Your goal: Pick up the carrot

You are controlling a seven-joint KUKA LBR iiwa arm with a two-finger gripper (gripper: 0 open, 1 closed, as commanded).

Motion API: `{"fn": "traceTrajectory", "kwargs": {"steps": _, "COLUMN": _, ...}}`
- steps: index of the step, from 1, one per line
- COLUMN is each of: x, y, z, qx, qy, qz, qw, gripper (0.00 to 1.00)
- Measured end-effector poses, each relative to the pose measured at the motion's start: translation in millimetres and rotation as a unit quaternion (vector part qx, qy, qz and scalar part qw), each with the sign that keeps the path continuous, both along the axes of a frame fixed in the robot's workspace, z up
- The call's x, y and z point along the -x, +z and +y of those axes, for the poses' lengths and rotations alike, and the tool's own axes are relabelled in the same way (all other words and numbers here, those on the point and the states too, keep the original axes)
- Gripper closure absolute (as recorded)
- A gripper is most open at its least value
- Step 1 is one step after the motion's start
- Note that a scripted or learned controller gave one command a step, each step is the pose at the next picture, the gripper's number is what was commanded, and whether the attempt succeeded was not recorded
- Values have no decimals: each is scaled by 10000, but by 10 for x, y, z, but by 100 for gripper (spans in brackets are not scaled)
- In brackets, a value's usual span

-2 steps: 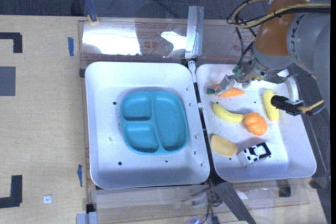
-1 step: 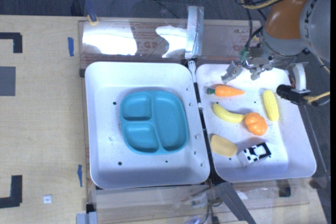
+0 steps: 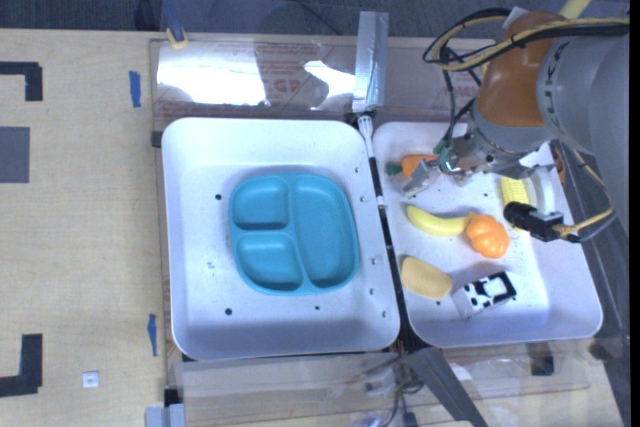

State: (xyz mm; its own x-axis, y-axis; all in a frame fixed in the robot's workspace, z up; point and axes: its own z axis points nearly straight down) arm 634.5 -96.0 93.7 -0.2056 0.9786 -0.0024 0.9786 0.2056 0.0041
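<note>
I see my arm [image 3: 585,80] reaching in from the right, its grey body bent down and the orange band [image 3: 512,80] sitting just above the wrist. My gripper [image 3: 440,167] hangs low, pointing leftward. I can't make out its state at this angle.

You have two white bins on the bench: the left bin [image 3: 190,215] holds one blue divided plate [image 3: 293,231], and the right bin [image 3: 560,300] holds the rest. Beside that plate, to its right, you can count one carrot [image 3: 413,163], one banana [image 3: 436,221], one orange fruit [image 3: 487,236], one pale yellow piece [image 3: 427,278], one black-and-white item [image 3: 487,293] and one corn cob [image 3: 514,192]. One gripper [image 3: 447,165] sits over that bin's far end.
</note>
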Motion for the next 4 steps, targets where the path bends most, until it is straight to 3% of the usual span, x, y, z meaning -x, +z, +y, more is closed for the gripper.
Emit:
{"fn": "traceTrajectory", "kwargs": {"steps": 1, "x": 136, "y": 924, "z": 307, "qx": 8, "qy": 976, "qz": -25, "qw": 9952, "gripper": 0}}
{"fn": "traceTrajectory", "kwargs": {"steps": 2, "x": 151, "y": 891, "z": 303, "qx": 5, "qy": 971, "qz": 5, "qw": 9953, "gripper": 0}}
{"fn": "traceTrajectory", "kwargs": {"steps": 3, "x": 210, "y": -74, "z": -99, "qx": 7, "qy": 2084, "qz": -4, "qw": 9781, "gripper": 0}}
{"fn": "traceTrajectory", "kwargs": {"steps": 4, "x": 185, "y": 37, "z": -99, "qx": 19, "qy": 2072, "qz": -50, "qw": 9783, "gripper": 100}}
